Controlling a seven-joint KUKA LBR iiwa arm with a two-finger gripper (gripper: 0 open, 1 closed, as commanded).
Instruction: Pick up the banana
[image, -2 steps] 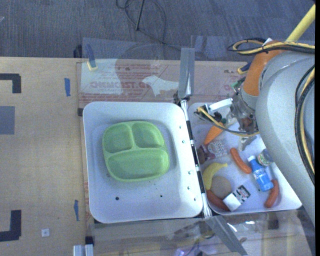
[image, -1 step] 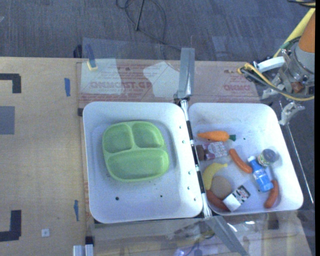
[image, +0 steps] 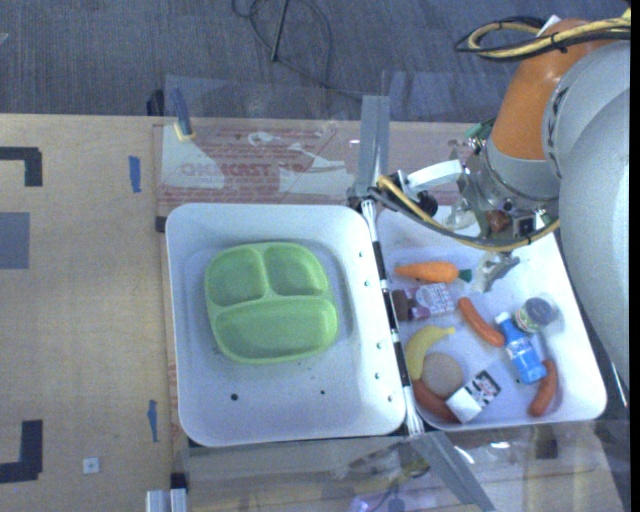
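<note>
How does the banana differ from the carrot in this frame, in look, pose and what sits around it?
The banana is yellow and curved; the carrot is orange, straight, with a green tip. The banana runs roughly up and down the view, the carrot across it. The banana is crowded by a round brownish item at its lower end, while the carrot lies with more bare bin floor around it, closer to the gripper. Both lie in the right bin.

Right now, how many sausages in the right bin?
3. One sausage lies mid-bin, right of the banana; one near the right wall beside the blue bottle; one at the front-left, under the round bun. More may be hidden under the arm.
</note>
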